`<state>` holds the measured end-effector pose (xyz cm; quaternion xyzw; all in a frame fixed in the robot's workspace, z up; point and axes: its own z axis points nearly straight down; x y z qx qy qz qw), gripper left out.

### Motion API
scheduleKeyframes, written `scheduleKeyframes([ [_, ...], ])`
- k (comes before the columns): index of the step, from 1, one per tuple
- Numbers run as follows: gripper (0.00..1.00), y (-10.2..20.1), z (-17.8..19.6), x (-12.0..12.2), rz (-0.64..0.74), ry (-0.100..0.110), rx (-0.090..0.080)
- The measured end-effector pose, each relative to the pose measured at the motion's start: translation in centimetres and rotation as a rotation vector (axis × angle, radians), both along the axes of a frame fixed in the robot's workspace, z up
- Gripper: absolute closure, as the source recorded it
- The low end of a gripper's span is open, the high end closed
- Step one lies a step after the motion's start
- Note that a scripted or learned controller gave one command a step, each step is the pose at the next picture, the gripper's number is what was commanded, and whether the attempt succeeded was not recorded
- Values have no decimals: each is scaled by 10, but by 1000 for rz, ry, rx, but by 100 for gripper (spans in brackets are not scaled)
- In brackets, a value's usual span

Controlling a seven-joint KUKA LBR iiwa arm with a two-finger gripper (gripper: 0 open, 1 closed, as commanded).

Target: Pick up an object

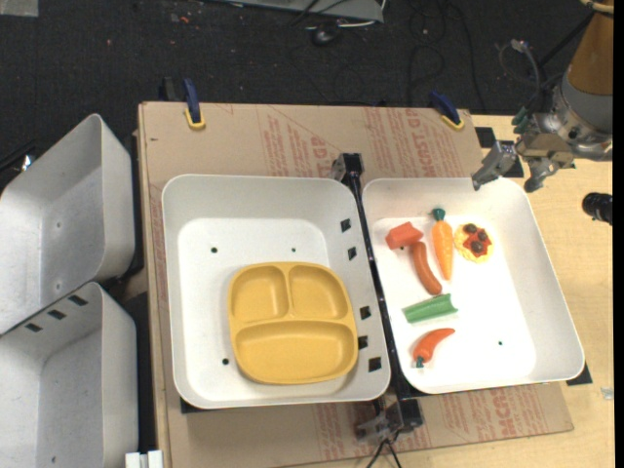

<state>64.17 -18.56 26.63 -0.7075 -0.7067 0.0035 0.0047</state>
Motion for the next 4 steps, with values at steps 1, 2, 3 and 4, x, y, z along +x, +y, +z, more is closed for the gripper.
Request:
scheduleKeyframes([
  [1, 0, 1, 8, 2, 3, -12, -2],
  [2, 0, 1, -36, -3, 1, -9, -2],
  [3, 0, 1, -79, -3, 1, -8, -2],
  [4, 0, 6, -142, -4, 2, -8, -1],
])
